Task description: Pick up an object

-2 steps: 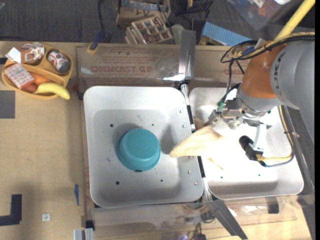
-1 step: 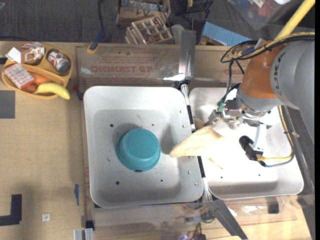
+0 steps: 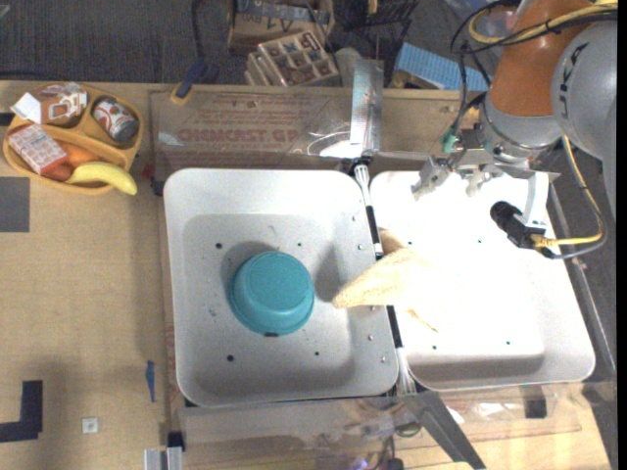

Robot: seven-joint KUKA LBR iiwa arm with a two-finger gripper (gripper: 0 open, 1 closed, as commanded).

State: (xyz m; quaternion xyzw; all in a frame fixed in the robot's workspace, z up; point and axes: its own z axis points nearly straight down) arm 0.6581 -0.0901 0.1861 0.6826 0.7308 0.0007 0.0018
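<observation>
Teal bowl point(image 3: 272, 292) sits upside down in the left bin point(image 3: 196, 204), nearest us. Beside it a pale yellow wedge point(image 3: 377, 280) lies across the divider between bins, long axis slanting up toward the right bin point(image 3: 549, 360). We see the tool point(image 3: 453, 176) over that bin's far edge, fingers spread, nothing between them. We judge the wedge the closer target, down-left of the tool. Crate lettering beyond is too faint to read.
</observation>
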